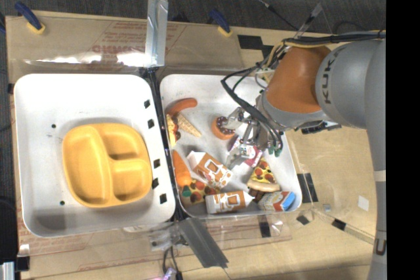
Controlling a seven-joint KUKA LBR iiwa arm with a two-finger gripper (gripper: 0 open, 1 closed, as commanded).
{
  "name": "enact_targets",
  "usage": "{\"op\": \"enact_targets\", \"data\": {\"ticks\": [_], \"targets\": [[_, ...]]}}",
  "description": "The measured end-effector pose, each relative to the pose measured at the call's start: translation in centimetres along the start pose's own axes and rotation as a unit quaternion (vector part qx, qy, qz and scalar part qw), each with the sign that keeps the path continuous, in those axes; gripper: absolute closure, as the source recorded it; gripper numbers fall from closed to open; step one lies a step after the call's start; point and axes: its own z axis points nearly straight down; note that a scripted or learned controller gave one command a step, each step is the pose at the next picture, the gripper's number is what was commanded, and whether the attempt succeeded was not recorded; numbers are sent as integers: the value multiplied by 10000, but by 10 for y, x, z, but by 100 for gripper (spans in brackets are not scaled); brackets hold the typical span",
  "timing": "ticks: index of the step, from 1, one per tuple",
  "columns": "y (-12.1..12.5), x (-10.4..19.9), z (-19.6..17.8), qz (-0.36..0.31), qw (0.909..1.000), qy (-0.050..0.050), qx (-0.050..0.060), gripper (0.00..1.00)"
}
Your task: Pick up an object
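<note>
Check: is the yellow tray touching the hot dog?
Apart. The camera view shows the yellow tray in the left bin, the hot dog in the right bin.

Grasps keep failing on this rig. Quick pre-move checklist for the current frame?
1. Gripper over the right bin: ok, it sits mid-bin above the toys.
2. Object between the fingers: cannot tell, the wrist and cables hide the tips.
3. Pickable targets nearby: ok, pizza slice, donut and small carton lie close.
4. Clutter risk: not ok, items crowd the bin's lower edge around the bottle.
5. Left bin: ok, yellow tray lies flat inside it.
</note>
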Motion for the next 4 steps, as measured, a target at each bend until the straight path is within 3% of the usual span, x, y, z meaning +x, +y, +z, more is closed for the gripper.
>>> {"op": "enact_targets", "data": {"ticks": [1, 2, 3, 4], "targets": [[34, 40, 1, 149, 9999, 12, 3, 0], [61, -54, -75, 260, 9997, -27, 3, 0], [79, -33, -15, 50, 10000, -21, 6, 0], [19, -67, -3, -1648, 9863, -12, 14, 0]]}}
